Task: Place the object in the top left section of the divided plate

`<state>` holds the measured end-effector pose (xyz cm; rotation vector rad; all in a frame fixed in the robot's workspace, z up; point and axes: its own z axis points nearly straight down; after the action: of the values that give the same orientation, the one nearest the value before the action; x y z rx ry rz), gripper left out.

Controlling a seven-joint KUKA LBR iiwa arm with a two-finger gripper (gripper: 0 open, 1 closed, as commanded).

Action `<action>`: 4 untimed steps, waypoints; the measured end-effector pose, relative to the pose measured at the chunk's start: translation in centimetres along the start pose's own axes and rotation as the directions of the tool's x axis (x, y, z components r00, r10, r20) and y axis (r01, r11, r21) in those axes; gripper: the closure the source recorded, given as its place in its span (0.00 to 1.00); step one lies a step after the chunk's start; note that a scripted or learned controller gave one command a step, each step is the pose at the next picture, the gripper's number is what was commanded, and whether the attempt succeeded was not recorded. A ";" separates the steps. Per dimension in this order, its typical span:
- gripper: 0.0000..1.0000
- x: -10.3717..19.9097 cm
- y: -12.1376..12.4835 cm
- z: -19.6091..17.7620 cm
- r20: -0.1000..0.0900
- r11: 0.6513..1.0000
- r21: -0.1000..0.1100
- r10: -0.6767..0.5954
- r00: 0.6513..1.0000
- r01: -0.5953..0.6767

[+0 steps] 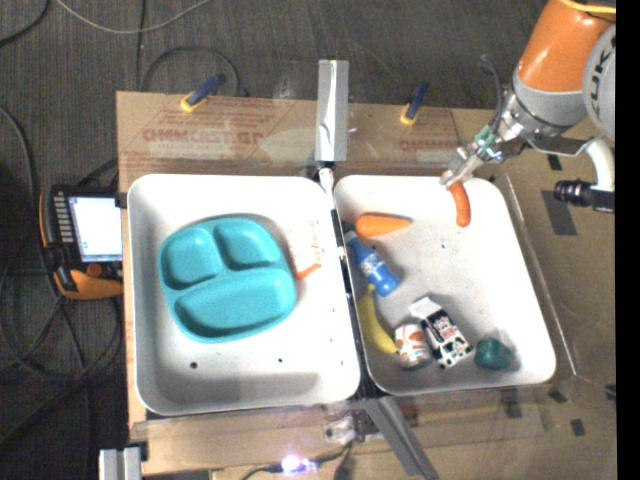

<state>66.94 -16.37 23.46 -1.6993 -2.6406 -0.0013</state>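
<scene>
The gripper hangs over the far edge of the right bin, with its fingers clamped on the upper end of an orange sausage. The sausage hangs upright below the fingertips, above the bin floor. The blue divided plate lies in the left bin, well apart from the sausage; its 3 sections hold nothing. The right bin holds a carrot, a blue bottle, a banana, a small can, a black-and-white carton and a green lump.
</scene>
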 end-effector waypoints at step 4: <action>1.00 26.5 2.3 -6.2 0.001 0.947 0.002 -0.321 0.947 0.321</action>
<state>58.04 8.71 29.66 -1.2481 -2.8822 0.0017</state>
